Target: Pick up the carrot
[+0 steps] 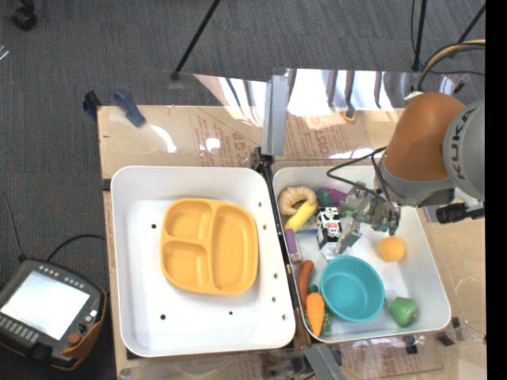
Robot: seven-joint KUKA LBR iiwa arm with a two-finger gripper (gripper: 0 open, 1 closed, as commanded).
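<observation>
The carrot (315,313), orange with a green top, lies at the front left corner of the right bin (432,252), pressed against the teal bowl (352,288). My gripper (345,229) hangs over the middle of that bin, well behind the carrot and beyond the bowl. It is open, with nothing between its fingers, and points down and to the left beside a small black-and-white item (328,225).
The right bin also holds a brown sausage-like piece (304,276), a banana (300,215), a bagel (295,196), a purple vegetable (330,198), an orange (391,248) and a green pepper (402,311). A yellow divided plate (211,245) sits in the left bin (135,212).
</observation>
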